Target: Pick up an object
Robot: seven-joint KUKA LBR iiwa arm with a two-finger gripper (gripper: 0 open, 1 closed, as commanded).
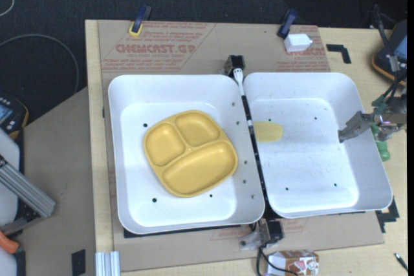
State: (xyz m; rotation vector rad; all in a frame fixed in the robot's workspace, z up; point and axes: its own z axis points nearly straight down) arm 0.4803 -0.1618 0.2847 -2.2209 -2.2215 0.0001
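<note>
Two white bins sit side by side on my bench, both resting on a brown cardboard sheet (pixel 194 48) with red lettering printed on it. The left bin (pixel 123 106) has a yellow divided plate (pixel 189 152) lying flat in it, roughly in the middle. It's got three sections, two small ones toward the far side and one big one toward the near side, and the whole thing is turned a bit off square to the bin walls.

The right bin (pixel 349 191) has one small yellow piece (pixel 268 132) in it, flat on the floor and tucked close against the bin's left wall, just beside the divider between the two bins. Can't really tell what that piece is, it's small and pale. Plate and piece are well apart, with the bin walls between them.

My gripper (pixel 352 126) is over at the right edge of the right bin, poking in over the rim with the tip pointing left. It's well away from the yellow piece and nowhere near the plate. Nothing is between my fingers that I can see, and honestly I can't tell whether they're spread or closed from this angle.

Blue clamps (pixel 139 19) hold the cardboard at the far edge.
</note>
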